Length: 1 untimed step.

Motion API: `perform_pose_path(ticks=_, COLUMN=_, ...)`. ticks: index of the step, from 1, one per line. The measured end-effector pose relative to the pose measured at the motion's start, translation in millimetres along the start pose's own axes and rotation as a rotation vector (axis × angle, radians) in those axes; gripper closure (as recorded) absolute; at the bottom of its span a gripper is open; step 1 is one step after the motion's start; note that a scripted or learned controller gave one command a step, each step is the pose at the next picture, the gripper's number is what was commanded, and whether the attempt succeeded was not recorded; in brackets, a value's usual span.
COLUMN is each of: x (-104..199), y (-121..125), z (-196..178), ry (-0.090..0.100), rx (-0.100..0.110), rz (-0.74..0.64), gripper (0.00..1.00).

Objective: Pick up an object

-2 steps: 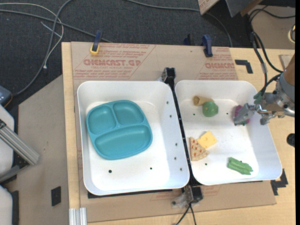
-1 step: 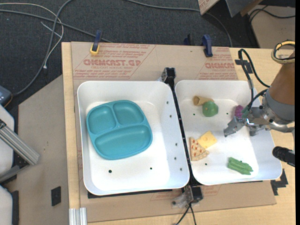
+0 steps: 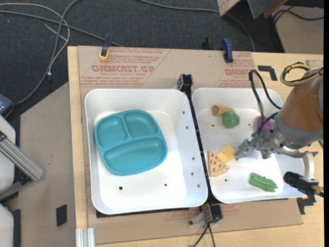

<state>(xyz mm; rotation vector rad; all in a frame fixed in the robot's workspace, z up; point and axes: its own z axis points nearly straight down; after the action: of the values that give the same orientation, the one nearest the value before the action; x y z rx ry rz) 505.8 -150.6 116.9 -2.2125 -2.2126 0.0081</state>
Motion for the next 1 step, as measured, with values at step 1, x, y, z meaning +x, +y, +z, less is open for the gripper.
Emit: perform_pose_path(ticks=1, x=2.3, y=2.2, z=32.0, ry=0.005, rx=-0.007, rz=-0.002, gripper=0.0)
